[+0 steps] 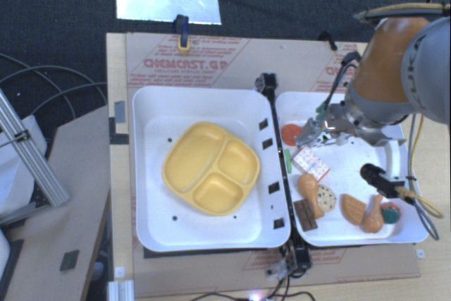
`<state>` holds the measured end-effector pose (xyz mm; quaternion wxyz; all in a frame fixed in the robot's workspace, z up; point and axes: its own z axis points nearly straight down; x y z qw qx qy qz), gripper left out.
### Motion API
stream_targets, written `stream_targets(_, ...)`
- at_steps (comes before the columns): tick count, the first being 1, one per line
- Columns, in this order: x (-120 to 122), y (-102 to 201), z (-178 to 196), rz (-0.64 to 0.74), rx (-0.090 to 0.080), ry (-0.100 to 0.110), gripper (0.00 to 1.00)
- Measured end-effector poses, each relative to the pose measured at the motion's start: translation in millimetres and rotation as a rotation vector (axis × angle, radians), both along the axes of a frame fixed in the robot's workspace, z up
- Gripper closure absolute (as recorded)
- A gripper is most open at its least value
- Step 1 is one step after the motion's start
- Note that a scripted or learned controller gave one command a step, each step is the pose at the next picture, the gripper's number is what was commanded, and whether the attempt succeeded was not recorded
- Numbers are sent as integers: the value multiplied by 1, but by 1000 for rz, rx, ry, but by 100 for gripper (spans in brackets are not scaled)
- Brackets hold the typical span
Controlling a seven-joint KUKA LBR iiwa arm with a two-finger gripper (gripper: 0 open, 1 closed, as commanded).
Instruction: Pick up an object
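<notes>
My gripper (313, 133) hangs over the upper left part of the right bin (352, 240), under the orange-banded wrist. Just left of it lies a red round piece (290, 132). Below it sits a red-and-white checkered packet (311, 163). Further toward the front lie a tan drumstick (307, 187), a speckled cookie (326, 197) and a brown chocolate bar (305, 214). At the front right are an orange bread piece (354, 207), a second drumstick (374, 217) and a small red-and-green item (392, 211). I see nothing held in the gripper.
The left bin (151, 222) holds a yellow divided plate (211, 167). A black divider with clips (276, 151) runs between the bins. The arm's bulk and a black fitting (379, 180) overhang the right bin's right side. A blue-and-yellow clamp (182, 35) stands at the bench's back edge.
</notes>
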<state>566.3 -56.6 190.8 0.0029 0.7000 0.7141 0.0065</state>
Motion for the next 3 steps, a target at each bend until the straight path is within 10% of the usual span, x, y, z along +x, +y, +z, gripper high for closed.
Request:
stream_targets(1, -83, 33, -7, -14, -2, 18, 0)
stream_targets(2, -7, 154, 30, -6, -2, 2, 0)
stream_targets(3, -83, 72, -8, -26, -5, 20, 0)
